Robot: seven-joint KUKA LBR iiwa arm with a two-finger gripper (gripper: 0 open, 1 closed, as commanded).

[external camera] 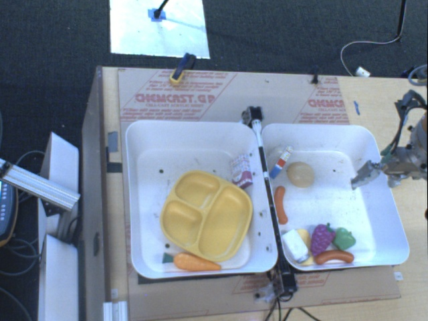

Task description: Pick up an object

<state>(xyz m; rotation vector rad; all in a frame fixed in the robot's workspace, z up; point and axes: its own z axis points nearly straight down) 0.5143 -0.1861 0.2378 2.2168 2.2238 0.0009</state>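
On the bench [200, 89], a cardboard sheet printed in red lies under two white bins, and dark carpet surrounds it all. I take the yellow divided plate [206, 214] in the left bin [144, 179] as my landmark: an orange carrot [196, 263] lies just below it, a small can [241, 170] at its upper right. Right of it, in the other bin [374, 199], I see purple grapes [322, 237], a sausage [334, 257] and a beige ball [300, 174]. My gripper [366, 174] hangs over that bin's right wall, gripping nothing; I cannot tell its spread.

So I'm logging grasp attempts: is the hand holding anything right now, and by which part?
Nothing is held. The hand hangs over the right bin's right edge, apart from the toys.
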